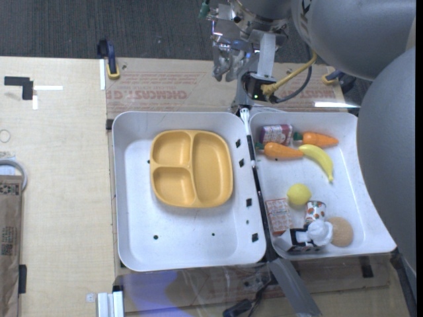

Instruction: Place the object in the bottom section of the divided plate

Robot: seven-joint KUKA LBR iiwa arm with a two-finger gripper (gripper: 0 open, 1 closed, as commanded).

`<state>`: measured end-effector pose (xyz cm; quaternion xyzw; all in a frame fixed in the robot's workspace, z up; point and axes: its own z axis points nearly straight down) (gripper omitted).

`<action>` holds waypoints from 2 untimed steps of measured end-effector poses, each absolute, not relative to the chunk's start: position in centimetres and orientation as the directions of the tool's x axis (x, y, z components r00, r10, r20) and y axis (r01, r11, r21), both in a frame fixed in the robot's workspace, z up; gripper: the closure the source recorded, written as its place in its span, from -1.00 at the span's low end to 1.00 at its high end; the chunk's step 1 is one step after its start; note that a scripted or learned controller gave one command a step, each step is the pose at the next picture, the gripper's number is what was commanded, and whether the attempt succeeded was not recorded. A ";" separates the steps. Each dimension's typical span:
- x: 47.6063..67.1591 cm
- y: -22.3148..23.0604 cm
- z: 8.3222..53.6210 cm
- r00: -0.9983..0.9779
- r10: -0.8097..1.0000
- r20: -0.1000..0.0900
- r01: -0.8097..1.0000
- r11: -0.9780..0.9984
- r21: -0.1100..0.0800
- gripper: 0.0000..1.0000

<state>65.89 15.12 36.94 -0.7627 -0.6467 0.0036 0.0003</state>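
A yellow divided plate (pixel 192 168) lies in the left white bin (pixel 132 230), with two small sections on its left and one large section on its right. All three sections are bare. The right bin (pixel 370 203) holds a banana (pixel 319 160), two carrots (pixel 283 152) (pixel 320 139), a lemon (pixel 299 194), a small tin (pixel 274 134) and other items. My gripper (pixel 227 68) hangs above the cardboard behind the bins, near the wall between them, open with nothing between its fingers.
At the front of the right bin lie a flat packet (pixel 277 215), a small printed cup (pixel 315 211), a white object (pixel 318 233) and a brown round thing (pixel 341 232). A cable (pixel 294 78) trails by the wrist. The grey arm fills the upper right.
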 end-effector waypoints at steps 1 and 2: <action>65.9 14.7 37.8 0.529 0.848 -0.008 0.848 -0.530 -0.005 1.00; 65.9 8.2 41.7 0.683 0.730 -0.007 0.730 -0.683 -0.003 1.00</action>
